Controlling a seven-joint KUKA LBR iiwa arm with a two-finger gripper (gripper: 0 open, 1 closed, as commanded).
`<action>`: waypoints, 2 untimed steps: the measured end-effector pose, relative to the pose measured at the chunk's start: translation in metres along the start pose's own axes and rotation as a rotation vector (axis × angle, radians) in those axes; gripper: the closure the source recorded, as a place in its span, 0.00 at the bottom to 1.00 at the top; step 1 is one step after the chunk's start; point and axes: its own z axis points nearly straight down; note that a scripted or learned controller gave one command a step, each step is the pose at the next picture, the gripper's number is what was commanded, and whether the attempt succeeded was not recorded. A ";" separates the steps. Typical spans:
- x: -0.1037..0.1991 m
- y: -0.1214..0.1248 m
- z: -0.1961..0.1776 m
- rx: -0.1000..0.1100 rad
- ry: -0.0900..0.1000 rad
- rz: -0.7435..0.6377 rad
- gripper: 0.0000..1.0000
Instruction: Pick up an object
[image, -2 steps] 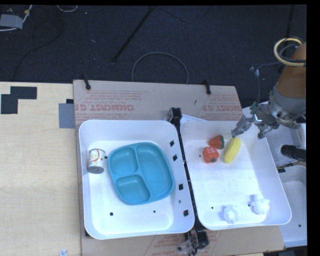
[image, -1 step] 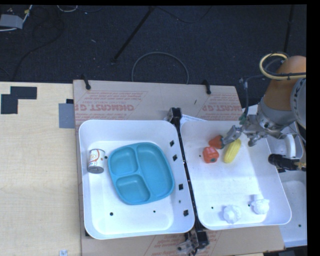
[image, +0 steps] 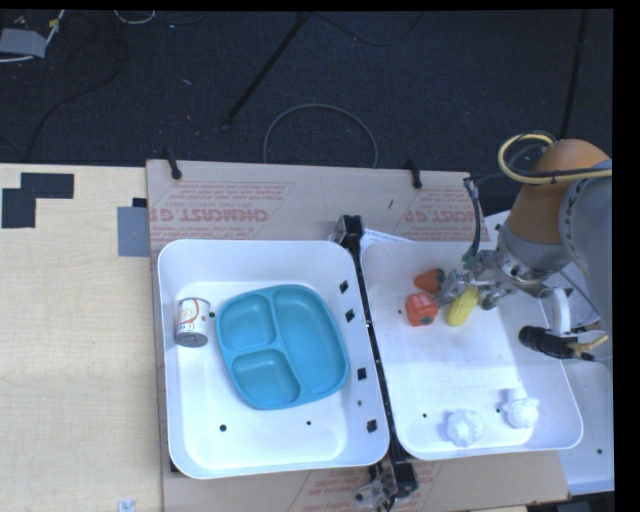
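Note:
My gripper (image: 478, 287) is low over the upper middle of the right bin (image: 560, 400), reaching in from the right. A yellow object (image: 461, 306) lies right against its tip, slanting down to the left; whether it is gripped I cannot tell. Just left of it sits a red-orange object (image: 421, 310). A smaller orange piece with a green end (image: 430, 279) lies above that one. Two white crumpled objects (image: 461, 427) (image: 519, 410) rest near the front wall of the right bin.
In the left bin (image: 190, 420) lie a blue divided plate (image: 281, 345) and, at its left wall, a small can (image: 192, 321). A black divider (image: 365, 340) runs between the two bins.

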 end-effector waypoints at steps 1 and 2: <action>0.000 0.000 -0.011 0.001 0.001 0.000 1.00; -0.003 -0.001 -0.068 -0.016 -0.002 0.006 1.00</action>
